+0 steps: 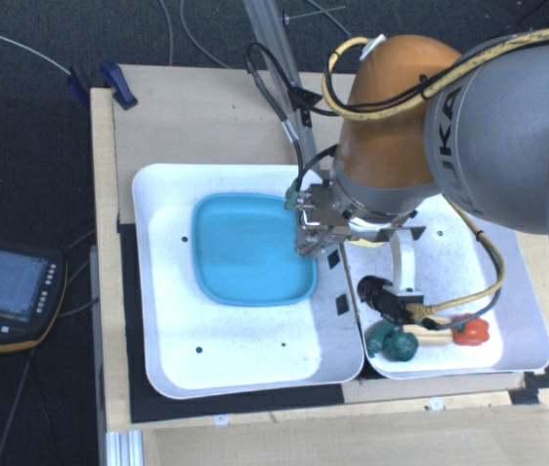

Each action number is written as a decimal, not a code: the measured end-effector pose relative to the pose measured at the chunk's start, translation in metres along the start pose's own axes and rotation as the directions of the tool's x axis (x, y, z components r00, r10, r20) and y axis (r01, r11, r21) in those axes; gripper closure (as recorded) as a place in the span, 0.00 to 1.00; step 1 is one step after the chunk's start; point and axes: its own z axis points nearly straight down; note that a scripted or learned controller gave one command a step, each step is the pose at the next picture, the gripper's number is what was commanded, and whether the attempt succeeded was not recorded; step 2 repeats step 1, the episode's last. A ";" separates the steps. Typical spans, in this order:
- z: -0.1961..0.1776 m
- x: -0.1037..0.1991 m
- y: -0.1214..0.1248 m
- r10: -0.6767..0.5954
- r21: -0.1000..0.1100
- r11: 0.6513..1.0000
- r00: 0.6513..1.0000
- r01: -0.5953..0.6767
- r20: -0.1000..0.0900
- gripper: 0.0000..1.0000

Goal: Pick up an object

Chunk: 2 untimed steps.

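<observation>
A light blue, rounded square dish (250,249) lies flat in the left bin (167,357). My gripper (310,233) hangs over the dish's right rim, close to the wall between the two bins. In the right bin (517,289), near its front edge, lie a dark green lumpy object (393,342) and an orange-red object (470,332). A pale wooden stick (436,337) runs between those two. The arm's orange band and grey body cover much of the right bin's back part.
A small black flat piece (341,303) lies in the left bin by the dividing wall. The bench's wooden edges frame both bins. A handheld pendant (7,289) sits on the floor at the left, and cables trail behind the bench.
</observation>
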 end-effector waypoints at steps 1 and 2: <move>0.000 -0.002 0.000 0.005 0.000 1.000 1.000 -0.005 0.001 0.00; 0.000 -0.002 0.000 0.005 0.000 1.000 1.000 -0.005 0.001 0.00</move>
